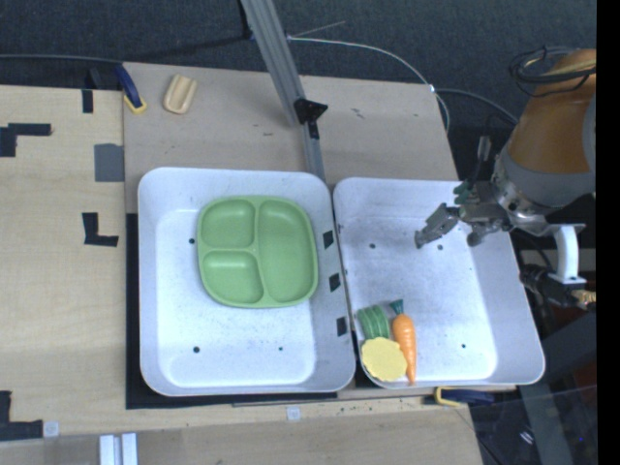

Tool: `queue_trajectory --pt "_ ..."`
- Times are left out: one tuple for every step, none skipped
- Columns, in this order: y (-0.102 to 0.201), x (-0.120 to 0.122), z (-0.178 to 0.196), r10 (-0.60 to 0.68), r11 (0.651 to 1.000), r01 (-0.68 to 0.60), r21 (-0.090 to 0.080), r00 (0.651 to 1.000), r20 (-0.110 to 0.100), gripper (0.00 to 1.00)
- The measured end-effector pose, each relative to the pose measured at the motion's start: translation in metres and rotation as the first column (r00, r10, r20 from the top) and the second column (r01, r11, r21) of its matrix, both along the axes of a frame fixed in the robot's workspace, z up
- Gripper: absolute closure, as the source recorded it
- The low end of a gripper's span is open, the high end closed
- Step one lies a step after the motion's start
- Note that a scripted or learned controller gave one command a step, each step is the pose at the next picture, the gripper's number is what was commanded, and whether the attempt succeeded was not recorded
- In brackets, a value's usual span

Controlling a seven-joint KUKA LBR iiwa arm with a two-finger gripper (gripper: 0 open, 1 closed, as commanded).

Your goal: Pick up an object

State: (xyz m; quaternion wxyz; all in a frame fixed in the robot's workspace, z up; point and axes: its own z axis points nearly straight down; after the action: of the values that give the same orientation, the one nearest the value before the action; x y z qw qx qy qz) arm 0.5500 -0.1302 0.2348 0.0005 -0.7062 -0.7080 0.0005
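In the near left corner of the right bin (504, 289) lie an orange toy carrot (405, 342), a yellow round piece (382, 358) and a green ridged piece (374, 321), all close together. My gripper (452, 235) hangs over the far part of the right bin, well above and to the right of these toys. Its fingers are spread open with nothing between them. A green divided plate (258, 251) lies in the left bin (170, 289).
A slanted grey metal pole (281, 56) reaches down to the far edge between the bins. A small tan block (179, 94) and a blue-yellow item (130, 87) lie on the bench behind the left bin. A cable (387, 61) runs across the bench top.
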Motion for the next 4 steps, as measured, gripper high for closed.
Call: queue_trajectory --pt "0.0 0.0 0.0 0.0 1.0 0.0 0.0 1.0 0.0 0.0" --pt "0.009 -0.006 -0.059 -0.001 1.0 0.001 0.001 1.0 -0.007 0.0" --pt "0.017 -0.007 -0.105 -0.001 1.0 0.001 0.001 1.0 -0.006 0.0" --pt "0.017 -0.007 -0.147 -0.001 1.0 0.001 -0.002 1.0 0.001 0.0"
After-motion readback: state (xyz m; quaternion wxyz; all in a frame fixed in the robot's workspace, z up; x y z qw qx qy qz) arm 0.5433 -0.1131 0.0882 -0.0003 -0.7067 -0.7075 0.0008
